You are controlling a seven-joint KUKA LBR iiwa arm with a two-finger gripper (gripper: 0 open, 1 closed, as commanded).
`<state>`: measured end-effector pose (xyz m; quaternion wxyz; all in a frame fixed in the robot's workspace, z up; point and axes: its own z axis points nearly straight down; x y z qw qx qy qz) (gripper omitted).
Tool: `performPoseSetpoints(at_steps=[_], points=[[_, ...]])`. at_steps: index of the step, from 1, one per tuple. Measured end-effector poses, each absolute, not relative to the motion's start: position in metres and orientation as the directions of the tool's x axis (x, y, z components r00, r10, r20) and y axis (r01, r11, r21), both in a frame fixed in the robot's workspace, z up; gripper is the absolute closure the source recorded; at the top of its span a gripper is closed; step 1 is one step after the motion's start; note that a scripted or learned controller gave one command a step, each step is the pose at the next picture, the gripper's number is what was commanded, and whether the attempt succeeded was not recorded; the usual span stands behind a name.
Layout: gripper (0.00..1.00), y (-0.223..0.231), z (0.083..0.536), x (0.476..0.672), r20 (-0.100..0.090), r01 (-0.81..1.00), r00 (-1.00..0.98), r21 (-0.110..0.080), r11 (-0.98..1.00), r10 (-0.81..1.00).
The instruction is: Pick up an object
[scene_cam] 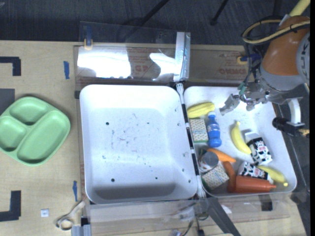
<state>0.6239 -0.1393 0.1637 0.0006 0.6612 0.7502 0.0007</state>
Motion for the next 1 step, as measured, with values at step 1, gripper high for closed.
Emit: performPoseSetpoints(at_steps=[1], points=[[0.0,-0.1534,0.0995,0.5823,-0.001,0.97,-0.243,0.002,0.243,0.97]])
